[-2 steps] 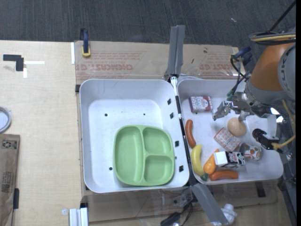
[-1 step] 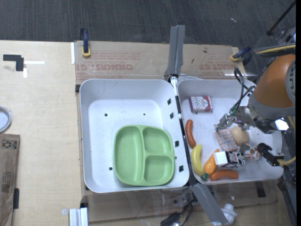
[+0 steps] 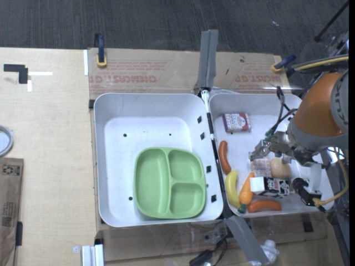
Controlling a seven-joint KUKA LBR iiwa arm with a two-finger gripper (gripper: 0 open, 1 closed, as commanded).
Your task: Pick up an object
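Note:
My gripper (image 3: 265, 150) is low inside the right bin (image 3: 252, 101), near its middle, reaching in from the right. Directly below it lie a tan bread-like piece (image 3: 280, 168) and a clear wrapped item (image 3: 259, 165). A red sausage (image 3: 224, 155) lies to its left. A yellow banana (image 3: 231, 188), an orange carrot (image 3: 246, 189), a white cube (image 3: 257, 184) and a black-and-white box (image 3: 277, 186) crowd the near part of the bin. An orange-red pepper (image 3: 264, 205) rests at the front wall. A pink packet (image 3: 237, 122) sits at the far left corner.
The left bin (image 3: 111, 148) holds a green divided plate (image 3: 170, 182). A grey divider post (image 3: 208, 60) stands between the bins at the back. The orange-banded arm (image 3: 321, 107) and its cables overhang the right bin's right side.

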